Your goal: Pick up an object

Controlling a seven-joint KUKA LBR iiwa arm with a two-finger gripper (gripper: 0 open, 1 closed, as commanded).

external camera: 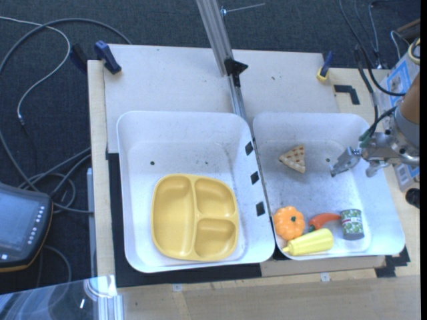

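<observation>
Right now: bench w/ two shallow white bins side by side. Left bin (133,139) holds a yellow divided tray (195,216), three compartments, lying flat toward the near-centre of that bin.

Right bin (280,127) holds the small stuff:
- pizza-slice toy (293,159), tan w/ dark dots, mid-bin toward far side, well apart from the rest
- orange pumpkin (289,222), near-left corner area
- yellow corn cob (310,243), lying along near wall, just beside pumpkin
- red-orange carrot/pepper shape (323,219), between pumpkin and can, touching or nearly touching corn, can't tell which
- small can (351,223), upright, green/dark label; print too small to read

Gripper (341,164) reaches in from the right, over right side of right bin, near the pizza slice but apart from it. Metallic fingers (347,159) point left; they look slightly apart at the tips, nothing between them. Grey wrist and cables behind it at frame edge.

Misc: slanted metal pole (215,19) rising from between the bins; blue clamp (107,56) far-left corner of board, another clamp (324,68) far-right; black screen device (20,227) at left, screen unreadable. No legible brand or text anywhere
</observation>
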